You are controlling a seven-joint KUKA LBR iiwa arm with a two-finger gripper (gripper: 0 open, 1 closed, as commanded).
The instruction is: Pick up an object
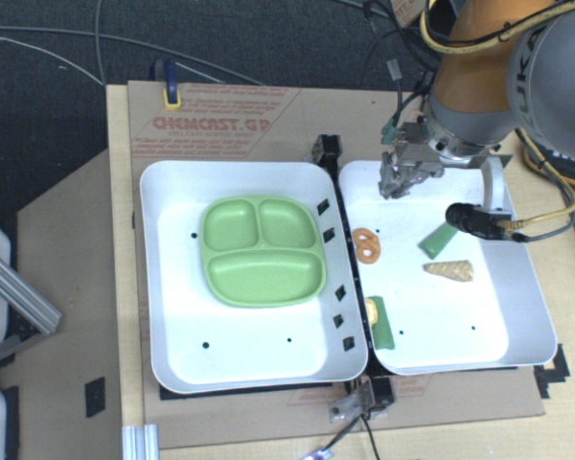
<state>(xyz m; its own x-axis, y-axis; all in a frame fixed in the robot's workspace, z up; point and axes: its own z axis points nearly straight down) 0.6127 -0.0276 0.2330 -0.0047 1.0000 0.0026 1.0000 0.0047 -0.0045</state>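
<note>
Green block [438,241] lies aslant (upper-right to lower-left).

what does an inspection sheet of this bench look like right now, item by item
surface: cardboard-covered bench bearing left bin and right bin, side by side
job's things: right bin holds pretzel, green wedge, tan cone-shaped piece, green block at its left wall
clutter: green divided plate in left bin
grippers: gripper hangs over right bin's far edge, nothing between its fingers; finger state unclear
cables: yellow cable around the arm, thin cables on dark floor
surroundings: blue clamp at bench's far edge
</note>
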